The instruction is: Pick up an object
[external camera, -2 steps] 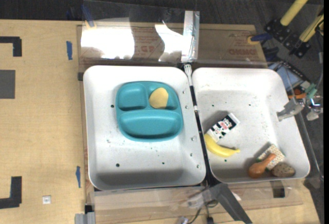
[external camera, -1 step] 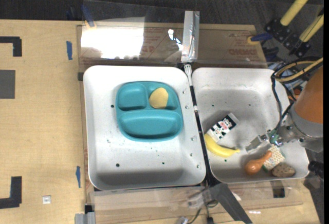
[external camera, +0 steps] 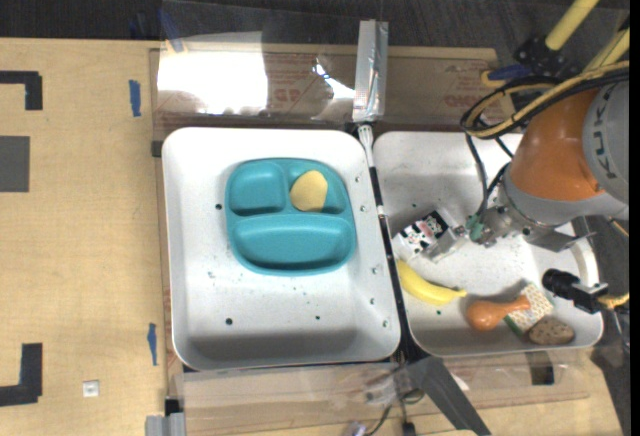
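At the near edge of the right bin [external camera: 440, 339] lie a brown cookie [external camera: 551, 331], an orange drumstick-shaped toy [external camera: 492, 312] and a banana [external camera: 430, 286]. Just beyond the banana, the end effector [external camera: 432, 235] hangs low over the bin floor; how far open it is I cannot tell. Farther left, a yellow lemon [external camera: 309, 190] sits in the teal divided plate [external camera: 290, 242], in its upper right compartment, within the left bin [external camera: 200, 314].

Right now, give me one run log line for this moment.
arm over right bin | gripper low near black-and-white item | banana lying nearby | teal tray in left bin
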Robot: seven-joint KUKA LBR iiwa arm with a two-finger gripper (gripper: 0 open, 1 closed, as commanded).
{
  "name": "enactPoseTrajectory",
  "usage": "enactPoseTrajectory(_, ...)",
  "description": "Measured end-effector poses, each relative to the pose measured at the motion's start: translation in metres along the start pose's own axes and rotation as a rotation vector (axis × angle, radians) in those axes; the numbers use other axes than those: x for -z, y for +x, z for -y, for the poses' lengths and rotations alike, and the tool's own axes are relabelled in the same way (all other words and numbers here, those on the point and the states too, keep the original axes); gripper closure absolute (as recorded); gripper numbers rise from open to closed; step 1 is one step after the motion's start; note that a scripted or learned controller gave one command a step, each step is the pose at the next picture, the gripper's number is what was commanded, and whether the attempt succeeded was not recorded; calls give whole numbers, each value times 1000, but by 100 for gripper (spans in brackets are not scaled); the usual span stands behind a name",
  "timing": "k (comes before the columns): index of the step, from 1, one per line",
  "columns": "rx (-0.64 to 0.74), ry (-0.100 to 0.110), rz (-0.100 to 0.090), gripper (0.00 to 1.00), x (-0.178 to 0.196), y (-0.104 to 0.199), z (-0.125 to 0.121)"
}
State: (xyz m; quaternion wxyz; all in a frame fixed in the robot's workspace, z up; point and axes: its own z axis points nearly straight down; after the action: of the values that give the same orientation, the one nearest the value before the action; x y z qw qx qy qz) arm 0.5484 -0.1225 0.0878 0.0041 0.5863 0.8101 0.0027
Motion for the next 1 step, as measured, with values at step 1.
enactPoseTrajectory(1, 406, 1, 0, 0, -1, -5, -80)
